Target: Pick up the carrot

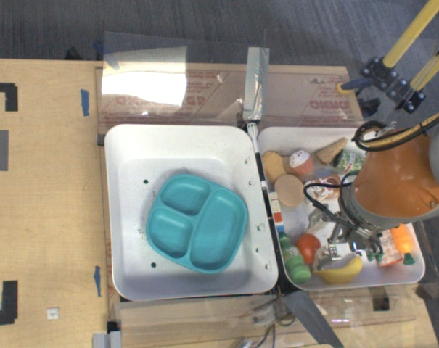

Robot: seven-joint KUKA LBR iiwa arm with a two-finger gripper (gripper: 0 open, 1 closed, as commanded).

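The grey arm with its orange band [393, 180] reaches in from the right over the right-hand shallow white bin [415, 270]. Its claw [347, 246] hangs low among the toy food near the bin's near edge; whether it is released or clenched I cannot tell, and nothing shows between its tips.

The small orange carrot [403, 239] lies at the right side of this bin, just right of the claw and partly under the arm's orange band. A yellow banana [342, 270] lies just below the claw, with a red tomato [308, 247] and a green vegetable piece [294, 267] to its left. Farther back sit a round tan disc [289, 191], a tan bread piece [273, 165] and a wedge-shaped tan piece [331, 151].

The left white bin [132, 158] holds a teal divided plate [197, 223], well apart from the carrot, on the light wooden counter [38, 194].
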